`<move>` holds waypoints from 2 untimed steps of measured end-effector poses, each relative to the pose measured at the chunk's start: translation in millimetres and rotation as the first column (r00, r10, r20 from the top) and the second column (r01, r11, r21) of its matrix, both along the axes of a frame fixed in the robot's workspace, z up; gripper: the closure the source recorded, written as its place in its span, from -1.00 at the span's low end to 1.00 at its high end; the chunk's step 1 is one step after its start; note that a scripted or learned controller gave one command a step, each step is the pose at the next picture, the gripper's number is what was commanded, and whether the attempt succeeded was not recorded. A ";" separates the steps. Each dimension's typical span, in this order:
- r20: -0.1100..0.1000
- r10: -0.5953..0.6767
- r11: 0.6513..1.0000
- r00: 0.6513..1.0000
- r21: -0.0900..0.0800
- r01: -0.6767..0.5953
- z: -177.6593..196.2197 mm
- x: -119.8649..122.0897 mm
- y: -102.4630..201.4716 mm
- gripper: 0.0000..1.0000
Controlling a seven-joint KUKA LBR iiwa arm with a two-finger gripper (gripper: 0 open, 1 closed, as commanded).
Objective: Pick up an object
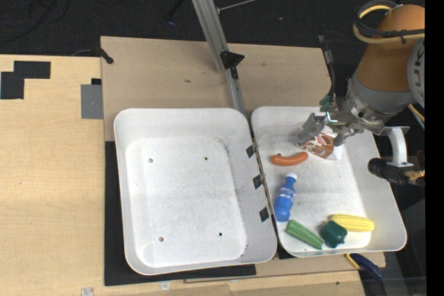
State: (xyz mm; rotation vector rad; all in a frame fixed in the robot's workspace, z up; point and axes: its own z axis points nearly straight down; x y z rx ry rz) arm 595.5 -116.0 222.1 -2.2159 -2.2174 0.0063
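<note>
the two-finger gripper (320, 129) is hovering with jaws spread wide beside a small red-and-white crinkly packet (324, 145) lying near the far edge of the right white bin (388, 218), which is looking light, soft, slippery, best pinched across its middle.

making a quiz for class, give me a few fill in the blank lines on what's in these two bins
1. The blue bottle lies in the ____ bin as the camera sees it.
2. The sausage lying above the bottle is ____ in colour.
3. The corn cob is ____ in colour.
4. The tool hangs over the ____ corner of the right bin.

Missing words: right; orange; yellow; far
</note>
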 end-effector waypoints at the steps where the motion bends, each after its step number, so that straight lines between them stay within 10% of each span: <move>1: 0.005 -0.001 1.000 1.000 -0.001 0.001 2.4 0.8 -0.7 -1.00; 2: -0.002 -0.001 1.000 1.000 0.000 0.001 -58.9 -1.7 -7.6 -1.00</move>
